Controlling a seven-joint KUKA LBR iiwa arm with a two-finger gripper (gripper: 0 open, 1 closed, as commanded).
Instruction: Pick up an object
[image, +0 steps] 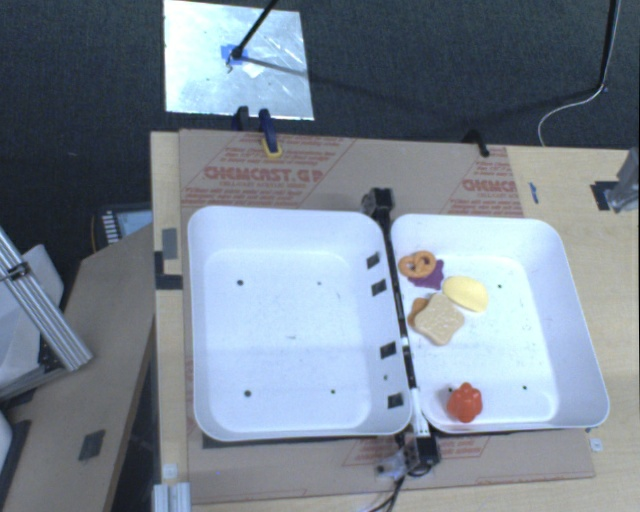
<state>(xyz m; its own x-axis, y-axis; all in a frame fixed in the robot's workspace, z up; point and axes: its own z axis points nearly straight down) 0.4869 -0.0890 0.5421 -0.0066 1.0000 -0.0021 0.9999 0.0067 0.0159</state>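
Your right white bin (560, 300) holds a brown pretzel (417, 265), yellow lemon (466, 293), tan bread slice (438, 321) and red pepper (464, 401); I cannot tell the tool's state.

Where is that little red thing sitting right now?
The red object lies in the right bin, near its front edge and close to the divider between the bins, set apart from the bread slice and the other food pieces farther back.
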